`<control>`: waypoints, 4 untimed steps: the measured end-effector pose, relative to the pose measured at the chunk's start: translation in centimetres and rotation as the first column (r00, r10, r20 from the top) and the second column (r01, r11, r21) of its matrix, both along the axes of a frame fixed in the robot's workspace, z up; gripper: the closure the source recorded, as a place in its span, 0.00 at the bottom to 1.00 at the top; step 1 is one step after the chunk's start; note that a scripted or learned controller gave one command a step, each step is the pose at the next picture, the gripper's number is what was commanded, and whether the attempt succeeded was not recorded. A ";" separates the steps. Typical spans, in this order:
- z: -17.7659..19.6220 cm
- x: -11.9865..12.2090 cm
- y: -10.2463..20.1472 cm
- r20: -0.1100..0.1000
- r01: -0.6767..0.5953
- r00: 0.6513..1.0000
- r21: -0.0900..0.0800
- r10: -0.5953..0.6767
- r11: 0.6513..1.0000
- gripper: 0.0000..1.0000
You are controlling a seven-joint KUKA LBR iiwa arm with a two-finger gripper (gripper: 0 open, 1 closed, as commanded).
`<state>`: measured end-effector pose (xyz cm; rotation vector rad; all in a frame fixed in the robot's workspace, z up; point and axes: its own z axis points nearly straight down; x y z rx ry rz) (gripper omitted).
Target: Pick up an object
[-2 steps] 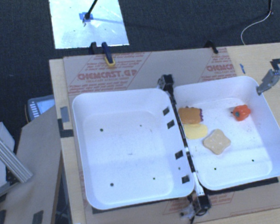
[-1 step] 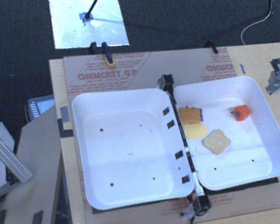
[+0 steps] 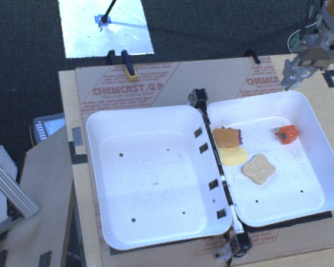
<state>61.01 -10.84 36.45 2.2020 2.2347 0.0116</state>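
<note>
Several small items lie in the right bin (image 3: 330,171). An orange-brown piece with a purple edge (image 3: 227,137) sits by the bin's left wall. Just below it is a pale yellow piece (image 3: 234,157). A tan bread-like slice (image 3: 258,169) lies near the bin's middle. A red-orange item (image 3: 286,134) rests toward the far right side. My gripper (image 3: 293,77) hangs above the bin's far right corner, outside the rim and well apart from all the items. Nothing shows in it.
The left bin (image 3: 154,179) sits beside the right one, with black clips along the shared wall (image 3: 214,166). Both rest on cardboard (image 3: 149,84). A shiny metal plate (image 3: 105,23) lies beyond the bench, and an aluminium rail (image 3: 5,184) stands at the left.
</note>
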 end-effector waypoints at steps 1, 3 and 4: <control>2.2 -7.0 9.1 -0.004 0.000 1.000 0.002 0.000 1.000 1.00; 14.8 -12.3 23.9 0.007 0.003 1.000 0.004 -0.003 1.000 1.00; 11.6 -7.6 31.1 -0.008 0.005 1.000 -0.001 -0.005 1.000 1.00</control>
